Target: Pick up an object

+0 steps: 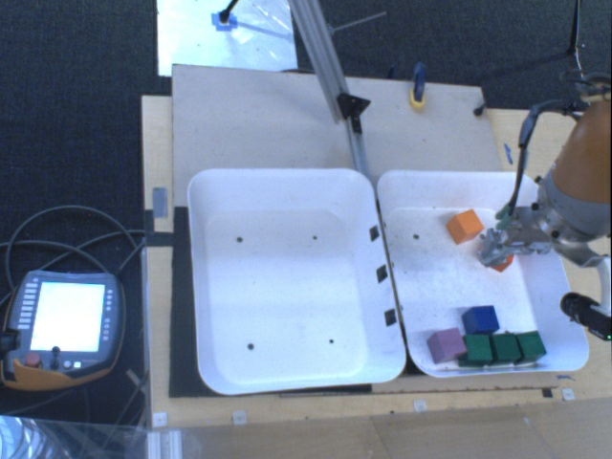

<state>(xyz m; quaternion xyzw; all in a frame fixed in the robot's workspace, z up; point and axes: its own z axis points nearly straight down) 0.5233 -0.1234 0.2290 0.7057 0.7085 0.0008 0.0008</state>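
Note:
The right bin (421, 199) holds an orange block (465, 226) near its middle. A blue block (480, 318), a purple block (445, 343) and a row of green blocks (500, 348) lie along its near edge. My gripper (494, 249) is low in the right bin, just right of the orange block. A small orange-red piece (502, 263) shows right under the gripper; I cannot tell whether it is held.
The left bin (206, 256) stands beside the right one, with a metal pole (320, 51) slanting over the bench behind it. A teach pendant (62, 328) with cables lies left of the bench. A yellow-blue clamp (418, 86) sits on the back edge.

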